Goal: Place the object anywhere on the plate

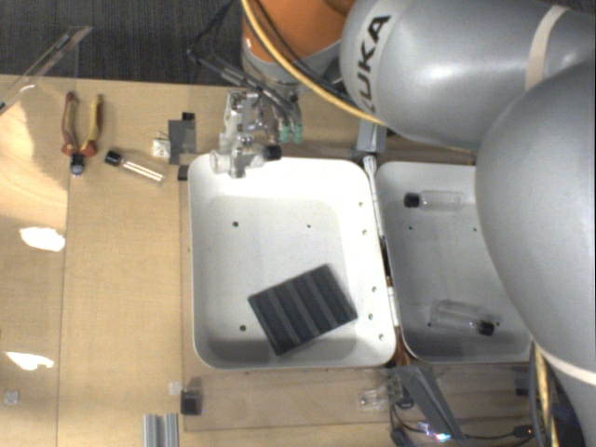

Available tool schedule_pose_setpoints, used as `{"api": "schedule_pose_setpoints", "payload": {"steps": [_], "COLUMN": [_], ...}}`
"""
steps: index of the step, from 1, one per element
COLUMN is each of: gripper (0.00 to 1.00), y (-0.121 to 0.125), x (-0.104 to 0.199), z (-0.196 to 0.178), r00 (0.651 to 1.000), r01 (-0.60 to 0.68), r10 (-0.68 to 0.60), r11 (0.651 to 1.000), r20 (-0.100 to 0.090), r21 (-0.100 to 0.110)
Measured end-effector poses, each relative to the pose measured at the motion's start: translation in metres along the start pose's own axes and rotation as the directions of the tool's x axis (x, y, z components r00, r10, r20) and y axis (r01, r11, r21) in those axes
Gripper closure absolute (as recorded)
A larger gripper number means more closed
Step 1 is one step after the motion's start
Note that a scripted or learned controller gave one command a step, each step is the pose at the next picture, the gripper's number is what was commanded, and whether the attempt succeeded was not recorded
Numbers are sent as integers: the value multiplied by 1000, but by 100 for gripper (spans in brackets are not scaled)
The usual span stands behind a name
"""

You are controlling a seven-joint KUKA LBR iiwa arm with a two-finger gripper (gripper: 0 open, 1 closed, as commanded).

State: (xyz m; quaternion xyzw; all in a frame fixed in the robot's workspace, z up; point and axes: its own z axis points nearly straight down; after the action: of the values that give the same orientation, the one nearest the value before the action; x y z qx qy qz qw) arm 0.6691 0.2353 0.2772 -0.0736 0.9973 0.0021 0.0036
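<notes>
Over the far-left corner of the left bin (197, 250) hangs the gripper (240, 159) — a tangle of shiny metal parts w/ a small green bit on its right side, tip just at the bin's rim. Whether it is open or closed, or has hold of anything, can't be told from this angle; too cluttered & too small. Above it sits the orange band (298, 7) and the big grey KUKA arm (447, 63), which fills the upper right and covers part of the right bin (410, 343). Toward the near side of the left bin lies the dark ribbed plate (303, 308), flat on the bin floor, turned at a slant, well apart from the gripper. Right bin holds two clear vials w/ black caps: far vial (436, 199) near the far wall, near vial (460, 318) toward the near wall, both lying on their sides — neither touching the plate. On the wooden bench (112, 296), left of the bins: red-handled pliers (80, 128), a clear tube w/ black end (135, 165), and a small black block (183, 136) just beside the left bin's far corner.
</notes>
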Motion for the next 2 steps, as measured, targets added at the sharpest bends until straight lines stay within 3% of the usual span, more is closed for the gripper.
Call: {"api": "schedule_pose_setpoints", "payload": {"steps": [1,2], "gripper": [100,100], "y": [-1,1], "x": [1,0], "z": [96,84], "r00": [820,822], "r01": [-572,-569], "r10": [572,569], "r11": [820,822], "r20": [-1,4], "r21": [5,-1]}}
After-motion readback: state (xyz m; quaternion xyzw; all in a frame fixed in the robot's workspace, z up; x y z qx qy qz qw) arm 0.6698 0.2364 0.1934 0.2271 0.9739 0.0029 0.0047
